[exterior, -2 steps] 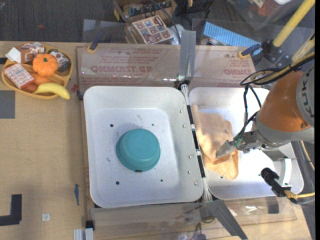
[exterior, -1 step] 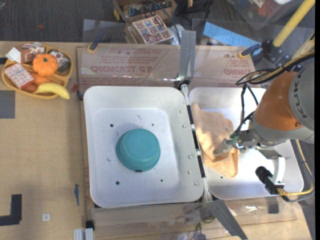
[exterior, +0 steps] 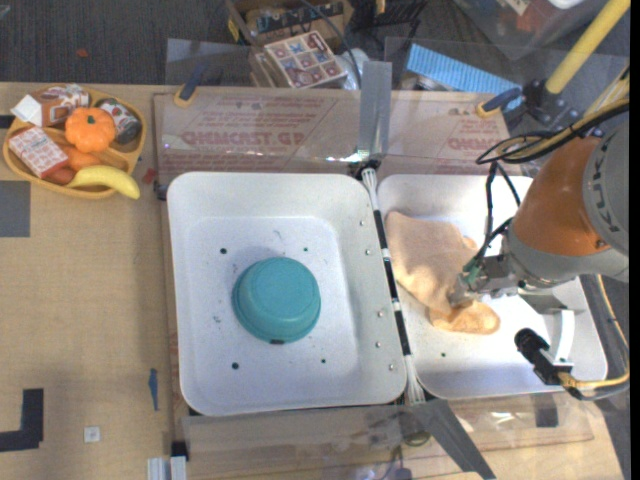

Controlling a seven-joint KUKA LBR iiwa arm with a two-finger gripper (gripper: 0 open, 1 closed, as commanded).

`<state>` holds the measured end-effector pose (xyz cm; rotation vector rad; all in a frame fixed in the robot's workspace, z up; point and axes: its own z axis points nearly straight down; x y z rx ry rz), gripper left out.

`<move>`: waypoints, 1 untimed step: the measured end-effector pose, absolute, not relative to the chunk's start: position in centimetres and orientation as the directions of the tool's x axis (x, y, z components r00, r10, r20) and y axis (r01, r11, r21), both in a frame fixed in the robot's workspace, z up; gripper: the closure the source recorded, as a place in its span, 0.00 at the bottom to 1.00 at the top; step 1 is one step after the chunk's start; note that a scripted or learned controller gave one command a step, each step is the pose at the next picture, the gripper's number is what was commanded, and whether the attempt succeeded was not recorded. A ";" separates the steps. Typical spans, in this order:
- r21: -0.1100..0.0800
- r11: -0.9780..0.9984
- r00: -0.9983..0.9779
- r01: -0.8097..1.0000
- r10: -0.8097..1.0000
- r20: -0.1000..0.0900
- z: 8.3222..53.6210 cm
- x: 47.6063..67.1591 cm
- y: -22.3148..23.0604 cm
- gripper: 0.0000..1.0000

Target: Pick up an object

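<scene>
A tan cloth lies crumpled in the right bin, spread from its left wall toward the middle. My gripper is down on the cloth's lower right part, where the fabric bunches up in an orange-tan fold. The fingertips are buried in the fabric. A teal bowl sits upside down in the middle of the left bin, well away from the gripper.
The grey arm with its orange band reaches in over the right bin's right side. A yellow dish with toy fruit sits on the bench at the far left. Cardboard and clutter stand behind the bins.
</scene>
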<state>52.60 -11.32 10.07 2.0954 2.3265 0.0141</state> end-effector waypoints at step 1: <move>0.014 0.104 -0.104 0.994 0.995 -0.002 10.1 52.6 -11.3 0.00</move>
